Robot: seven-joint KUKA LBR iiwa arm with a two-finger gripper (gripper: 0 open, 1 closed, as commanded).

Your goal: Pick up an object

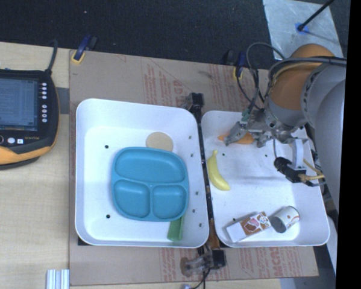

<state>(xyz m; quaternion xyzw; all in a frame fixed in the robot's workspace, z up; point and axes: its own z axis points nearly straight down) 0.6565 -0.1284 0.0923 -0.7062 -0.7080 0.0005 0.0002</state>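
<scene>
From above, the gripper (240, 135) sits low at the far edge of the right bin (308, 235). A small orange thing (246, 138) is just beside it, but I cannot tell if the gripper is wide, narrow or holding it. A banana (217, 172) lies by this bin's left edge. A small box (247, 226) and a can (284, 219) lie near its front edge. The left bin (94, 127) holds a blue tray (149, 183), a tan disc (159, 140) and a green thing (175, 230).

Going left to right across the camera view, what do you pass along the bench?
Teach pendant → blue divided tray → banana → snack carton → small can.
</scene>
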